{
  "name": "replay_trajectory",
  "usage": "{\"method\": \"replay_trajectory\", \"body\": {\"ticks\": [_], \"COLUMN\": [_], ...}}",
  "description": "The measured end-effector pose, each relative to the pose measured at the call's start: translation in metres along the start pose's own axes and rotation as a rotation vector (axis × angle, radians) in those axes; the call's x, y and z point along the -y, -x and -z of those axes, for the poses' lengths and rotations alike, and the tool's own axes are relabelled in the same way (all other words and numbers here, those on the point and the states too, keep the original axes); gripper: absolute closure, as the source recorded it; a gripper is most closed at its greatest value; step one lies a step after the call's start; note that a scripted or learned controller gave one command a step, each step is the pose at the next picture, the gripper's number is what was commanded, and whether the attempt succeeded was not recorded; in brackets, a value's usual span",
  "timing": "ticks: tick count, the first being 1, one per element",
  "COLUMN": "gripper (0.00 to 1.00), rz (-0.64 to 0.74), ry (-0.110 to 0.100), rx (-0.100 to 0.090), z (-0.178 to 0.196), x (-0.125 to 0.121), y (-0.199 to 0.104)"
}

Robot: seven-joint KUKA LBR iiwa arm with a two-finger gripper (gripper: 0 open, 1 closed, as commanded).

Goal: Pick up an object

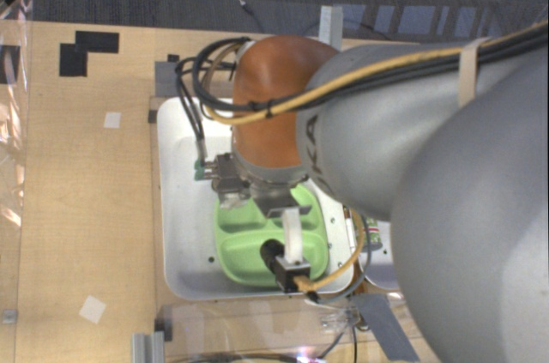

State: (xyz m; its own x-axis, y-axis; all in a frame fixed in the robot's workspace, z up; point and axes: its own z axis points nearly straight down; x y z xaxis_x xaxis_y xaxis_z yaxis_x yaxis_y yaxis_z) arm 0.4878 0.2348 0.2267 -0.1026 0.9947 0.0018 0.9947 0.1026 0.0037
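One grey robot arm (446, 181) with an orange band (270, 108) above its wrist reaches in from the right and hangs over one shallow white bin (176, 207). Its gripper (262, 196) sits low over the bin, but the wrist hides it from above, so I cannot tell whether it is open or closed, nor whether it is touching anything.

One object shows in the bin: a light green plastic tray with rounded corners and moulded hollows (244, 254). It lies flat on the bin floor, toward the bin's lower right part, directly under the gripper, and the gripper covers its upper edge.

The pale wooden worktop (86, 198) left of the bin carries one black stepped mark (86, 52) and two small pale square patches (112, 120), well apart from each other.
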Motion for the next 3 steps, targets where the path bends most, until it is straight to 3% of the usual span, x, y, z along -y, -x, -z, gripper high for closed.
{"method": "replay_trajectory", "body": {"ticks": [1,2,3], "gripper": [1.00,1.00,1.00], "rz": [0.231,-0.134,-0.448], "ry": [-0.002,-0.002,-0.004], "rx": [0.001,0.001,0.002], "z": [0.003,-0.003,-0.011], "x": [0.002,0.003,0.001], "y": [0.014,0.028,-0.001]}}
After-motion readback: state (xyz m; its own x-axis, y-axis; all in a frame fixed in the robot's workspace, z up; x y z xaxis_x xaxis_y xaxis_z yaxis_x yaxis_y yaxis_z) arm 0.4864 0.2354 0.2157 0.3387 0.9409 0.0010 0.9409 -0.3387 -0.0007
